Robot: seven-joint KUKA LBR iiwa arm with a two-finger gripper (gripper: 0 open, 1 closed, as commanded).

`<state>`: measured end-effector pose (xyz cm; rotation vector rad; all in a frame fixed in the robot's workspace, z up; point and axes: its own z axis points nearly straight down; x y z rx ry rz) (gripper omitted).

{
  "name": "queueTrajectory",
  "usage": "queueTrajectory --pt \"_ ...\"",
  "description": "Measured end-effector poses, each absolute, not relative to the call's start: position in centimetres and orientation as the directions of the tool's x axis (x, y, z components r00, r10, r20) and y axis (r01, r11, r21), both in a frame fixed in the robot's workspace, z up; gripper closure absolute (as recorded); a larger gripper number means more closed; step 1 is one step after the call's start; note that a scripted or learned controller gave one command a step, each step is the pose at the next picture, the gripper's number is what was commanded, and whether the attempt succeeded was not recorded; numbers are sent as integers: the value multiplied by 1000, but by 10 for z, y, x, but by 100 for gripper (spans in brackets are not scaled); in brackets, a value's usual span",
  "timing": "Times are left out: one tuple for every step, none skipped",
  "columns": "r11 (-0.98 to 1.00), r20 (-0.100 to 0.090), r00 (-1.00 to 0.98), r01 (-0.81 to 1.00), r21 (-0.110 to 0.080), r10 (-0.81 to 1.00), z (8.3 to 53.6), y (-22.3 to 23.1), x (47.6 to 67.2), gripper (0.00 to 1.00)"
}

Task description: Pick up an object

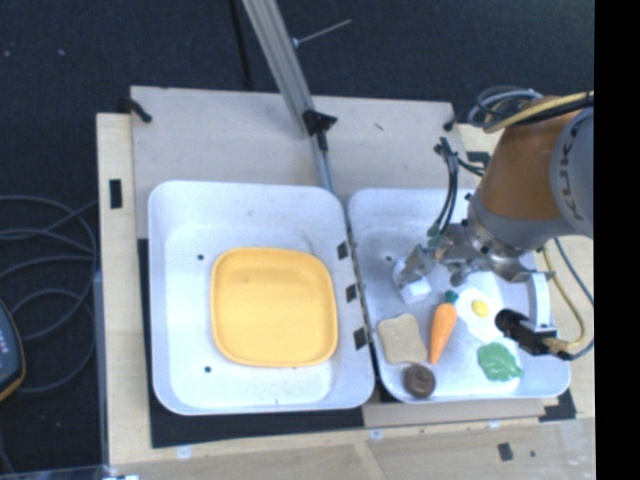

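Six small things lie in the right bin (pixel 388 220), any of which could be picked up. A small white piece (pixel 416 291) sits in the middle of the bin's left half, just under the gripper (pixel 420 266). Whether it touches the gripper cannot be told. Toward the near edge from it lies a slice of toast (pixel 400 339), flat, close to the bin's left wall. A carrot (pixel 441 332) lies just right of the toast, its green top pointing away from the camera and its tip toward the near edge. Right of the carrot's top is a fried egg (pixel 481 306), white with a yellow yolk. A green piece (pixel 498 361) lies near the bin's near right corner. A brown disc (pixel 419 379) rests at the near edge, just below the toast and the carrot's tip.

The gripper hangs low over the left half of this bin. Nothing can be seen clamped in it, and whether it is open or closed cannot be told at this angle. The arm (pixel 530 183), grey with an orange band, reaches in from the right.

The left bin (pixel 180 218) stands touching the right one and holds a square yellow plate (pixel 274 306) with rounded corners, lying flat near its centre.

Both bins rest on a pale bench (pixel 220 128). A metal rail (pixel 278 48) slants down from the top of the view to the back of the bench, between the bins. Dark cables (pixel 40 238) loop on the floor at the left.
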<state>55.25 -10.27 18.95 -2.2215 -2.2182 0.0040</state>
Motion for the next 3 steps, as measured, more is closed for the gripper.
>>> queueTrajectory --pt "-1 0 1 1000 -3 1000 147 -101 548 0" --pt "-1 -1 1 1000 -2 1000 99 -101 548 0" --pt "-2 1 2 1000 3 1000 112 -101 549 100"
